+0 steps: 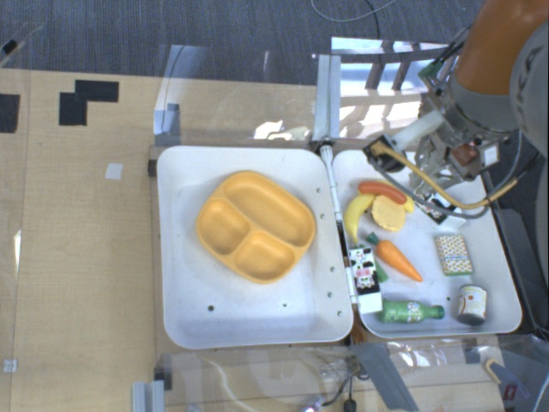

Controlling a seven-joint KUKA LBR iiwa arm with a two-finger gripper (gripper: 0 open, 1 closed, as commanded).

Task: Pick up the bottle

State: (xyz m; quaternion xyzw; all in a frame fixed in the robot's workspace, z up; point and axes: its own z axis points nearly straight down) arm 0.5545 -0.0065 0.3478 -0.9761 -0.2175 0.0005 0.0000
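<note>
The green bottle [412, 312] lies on its side near the front edge of the right bin [506, 307], cap pointing right. Above the bin's back part hangs the gripper [431, 177], under the grey and orange arm, with cables looped around it. It is well behind the bottle and apart from it, nearer the red sausage [383, 190].
The right bin also holds a banana [354, 215], a yellow round piece [389, 215], a carrot [398, 260], a cow-print carton [364, 273], a cracker box [452, 254] and a small can [471, 303] right of the bottle. A yellow divided plate [255, 226] sits in the left bin [184, 307].
</note>
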